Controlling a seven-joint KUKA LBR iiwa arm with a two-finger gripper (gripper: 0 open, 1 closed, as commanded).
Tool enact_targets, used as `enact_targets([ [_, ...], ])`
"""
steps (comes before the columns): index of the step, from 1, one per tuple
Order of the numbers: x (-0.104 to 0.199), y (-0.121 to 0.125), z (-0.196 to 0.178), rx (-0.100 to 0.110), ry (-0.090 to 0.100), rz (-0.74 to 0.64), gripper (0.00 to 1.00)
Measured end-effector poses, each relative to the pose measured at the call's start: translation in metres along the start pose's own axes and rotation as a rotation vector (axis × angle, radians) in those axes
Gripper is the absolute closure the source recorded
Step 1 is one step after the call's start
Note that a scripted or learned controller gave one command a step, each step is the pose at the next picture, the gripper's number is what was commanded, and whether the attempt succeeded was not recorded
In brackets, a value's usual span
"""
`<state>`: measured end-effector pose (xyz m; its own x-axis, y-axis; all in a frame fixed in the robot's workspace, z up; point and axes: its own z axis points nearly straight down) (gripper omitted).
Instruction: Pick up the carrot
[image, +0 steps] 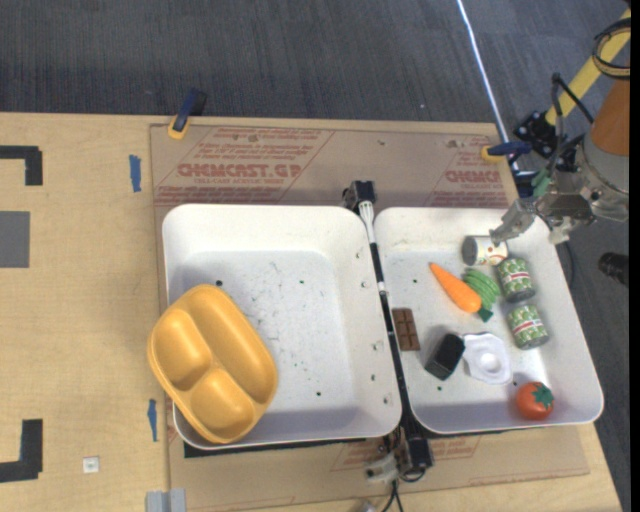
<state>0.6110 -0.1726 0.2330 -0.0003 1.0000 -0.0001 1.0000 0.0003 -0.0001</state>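
Gripper (527, 217) hovers at upper right of frame, finger state unclear; carrot (456, 287) lies loose in right bin (580, 385), ungrasped.

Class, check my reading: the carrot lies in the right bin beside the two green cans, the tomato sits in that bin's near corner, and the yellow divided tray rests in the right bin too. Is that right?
Not quite. The yellow divided tray rests in the left bin, over its near-left corner, as the camera view shows. The carrot, the two green cans and the tomato are in the right bin as you said.
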Motion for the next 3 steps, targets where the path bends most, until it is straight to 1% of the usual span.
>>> enact_targets([
  [1,0.058,-0.002,0.138,-0.003,-0.001,0.082,0.00],
  [2,0.058,-0.001,0.127,-0.006,-0.002,0.083,1.00],
  [3,0.090,-0.019,0.048,0.001,0.000,0.671,1.00],
])
